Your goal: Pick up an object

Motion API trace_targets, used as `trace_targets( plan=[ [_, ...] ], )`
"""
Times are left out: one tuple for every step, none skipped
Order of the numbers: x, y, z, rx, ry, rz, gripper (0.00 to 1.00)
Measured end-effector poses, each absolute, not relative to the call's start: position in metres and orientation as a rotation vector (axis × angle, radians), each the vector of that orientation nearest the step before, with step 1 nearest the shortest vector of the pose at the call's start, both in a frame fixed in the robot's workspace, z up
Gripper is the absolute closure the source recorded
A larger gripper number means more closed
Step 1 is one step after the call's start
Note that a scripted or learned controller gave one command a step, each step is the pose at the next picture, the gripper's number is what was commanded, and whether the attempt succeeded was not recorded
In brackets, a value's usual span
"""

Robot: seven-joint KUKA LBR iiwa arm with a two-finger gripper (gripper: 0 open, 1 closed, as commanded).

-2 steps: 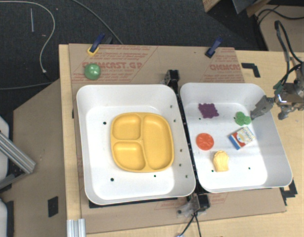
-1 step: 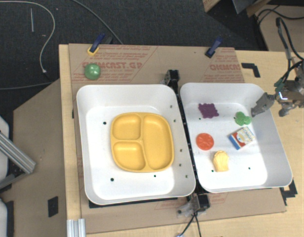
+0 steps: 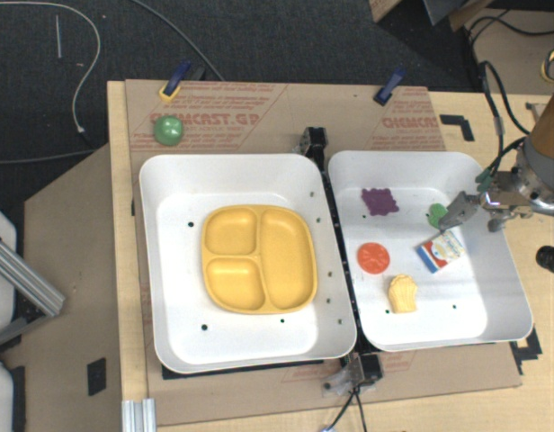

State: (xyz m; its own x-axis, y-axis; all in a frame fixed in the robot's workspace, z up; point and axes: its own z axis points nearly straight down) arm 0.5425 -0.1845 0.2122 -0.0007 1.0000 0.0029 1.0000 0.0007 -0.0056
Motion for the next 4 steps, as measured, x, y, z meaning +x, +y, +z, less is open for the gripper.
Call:
trace_targets(
  plan=[
    [0.539,-0.186,0.171,-2.219,-2.218,0.002,0.0],
    [0.548,-0.181,0.115,-2.215,-2.218,0.003,0.0],
    [0.549,-0.182,0.129,-2.22,-2.222,-0.002,1.0],
    [0.551,-0.187,0.174,-2.225,-2.226,-0.004,1.0]
  ],
)
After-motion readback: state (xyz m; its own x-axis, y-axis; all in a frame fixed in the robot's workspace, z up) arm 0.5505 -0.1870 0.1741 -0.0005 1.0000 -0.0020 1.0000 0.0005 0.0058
